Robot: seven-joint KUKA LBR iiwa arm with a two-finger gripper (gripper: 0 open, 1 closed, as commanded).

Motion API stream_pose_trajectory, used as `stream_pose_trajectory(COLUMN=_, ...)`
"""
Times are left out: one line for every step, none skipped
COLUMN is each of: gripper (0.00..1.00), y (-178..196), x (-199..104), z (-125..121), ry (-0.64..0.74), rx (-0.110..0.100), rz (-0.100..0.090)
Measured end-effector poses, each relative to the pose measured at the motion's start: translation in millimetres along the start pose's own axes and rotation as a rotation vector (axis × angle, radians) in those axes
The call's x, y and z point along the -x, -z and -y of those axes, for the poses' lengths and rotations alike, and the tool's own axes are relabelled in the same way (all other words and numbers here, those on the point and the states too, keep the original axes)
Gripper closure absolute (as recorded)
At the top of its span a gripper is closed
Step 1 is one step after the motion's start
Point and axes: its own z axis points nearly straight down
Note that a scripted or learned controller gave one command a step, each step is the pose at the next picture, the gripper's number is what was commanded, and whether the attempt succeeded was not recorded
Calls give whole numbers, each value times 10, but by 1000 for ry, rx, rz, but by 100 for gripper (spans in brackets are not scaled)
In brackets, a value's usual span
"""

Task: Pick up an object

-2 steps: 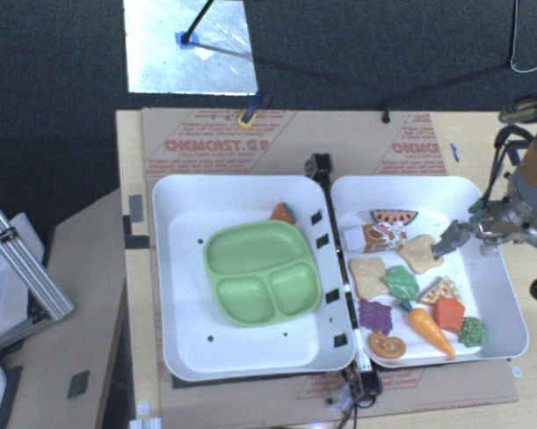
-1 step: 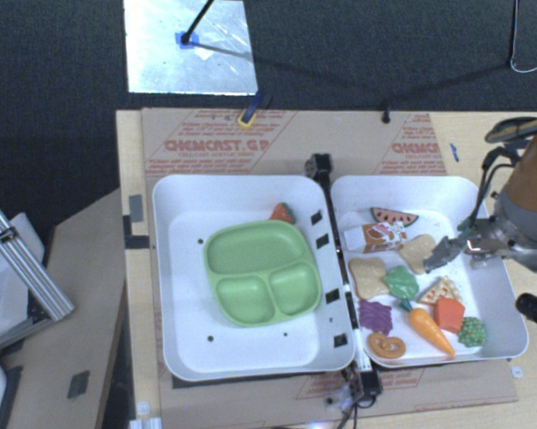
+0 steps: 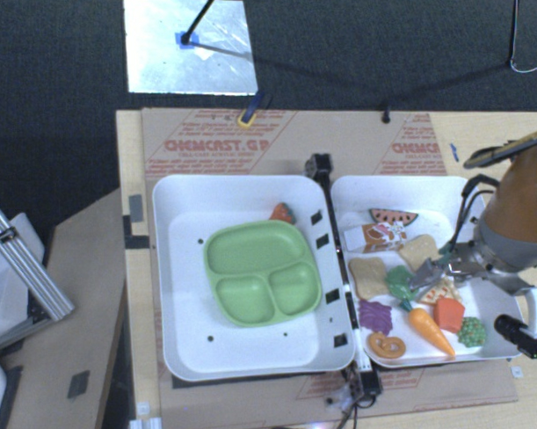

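- The carrot (image 3: 429, 329) is seen near the front edge of the right bin (image 3: 443, 187), its long axis diagonal, tip pointed toward the front right corner.
- The gripper (image 3: 432, 278) is lowered over the toy food mid-bin, beside the broccoli (image 3: 399, 283).
- Finger spread and hold cannot be told.
- A green tray (image 3: 257, 273) is carried in the left bin (image 3: 178, 283).

Printed in red on the brown sheet (image 3: 336, 132) under the bins, along the bench's far edge: "CHEMCAST GP", once near the far-left corner and again, partly legible, near the far-right corner; fainter red lines beneath too small to read
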Motion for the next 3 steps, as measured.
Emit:
stream_pose_trajectory(gripper=0, y=-467, x=28, z=-29, ry=-3, rx=13, rz=9)
stream_pose_trajectory(gripper=100, y=-314, x=60, z=-64, ry=-5, rx=28, rz=17)
stream_pose_trajectory(gripper=100, y=196, x=115, z=-167, ry=3, rx=9, rz=4)
